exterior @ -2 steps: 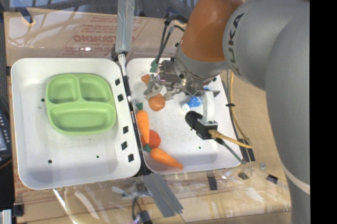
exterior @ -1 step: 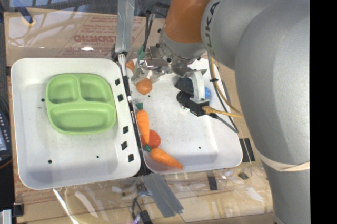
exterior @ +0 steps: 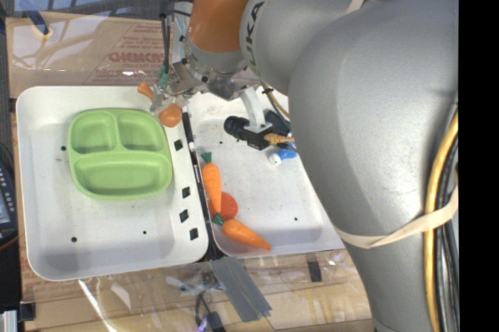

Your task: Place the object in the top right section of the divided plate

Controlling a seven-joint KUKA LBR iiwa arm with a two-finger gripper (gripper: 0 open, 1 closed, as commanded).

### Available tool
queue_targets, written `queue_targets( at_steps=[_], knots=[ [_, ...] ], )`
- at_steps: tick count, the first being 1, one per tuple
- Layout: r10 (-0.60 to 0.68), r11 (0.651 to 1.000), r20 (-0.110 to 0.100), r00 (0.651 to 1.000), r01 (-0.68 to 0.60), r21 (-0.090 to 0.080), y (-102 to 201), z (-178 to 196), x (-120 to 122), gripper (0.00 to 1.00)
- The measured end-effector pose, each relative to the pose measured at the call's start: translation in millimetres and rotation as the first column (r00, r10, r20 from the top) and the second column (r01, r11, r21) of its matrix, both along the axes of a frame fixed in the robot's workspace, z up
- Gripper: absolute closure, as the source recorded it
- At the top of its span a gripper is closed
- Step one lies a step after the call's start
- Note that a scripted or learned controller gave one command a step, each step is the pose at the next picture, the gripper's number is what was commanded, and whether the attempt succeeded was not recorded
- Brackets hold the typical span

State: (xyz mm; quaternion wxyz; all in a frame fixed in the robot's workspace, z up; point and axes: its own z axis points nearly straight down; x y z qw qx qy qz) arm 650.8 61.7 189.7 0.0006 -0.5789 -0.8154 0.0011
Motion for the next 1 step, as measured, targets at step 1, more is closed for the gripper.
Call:
queue_targets(
  at_steps=[1],
  knots=[
    [0.123,0.992,0.005,0.992,-0.123,-0.001,-55.7,114.7,-12.8,1.00]
  ],
)
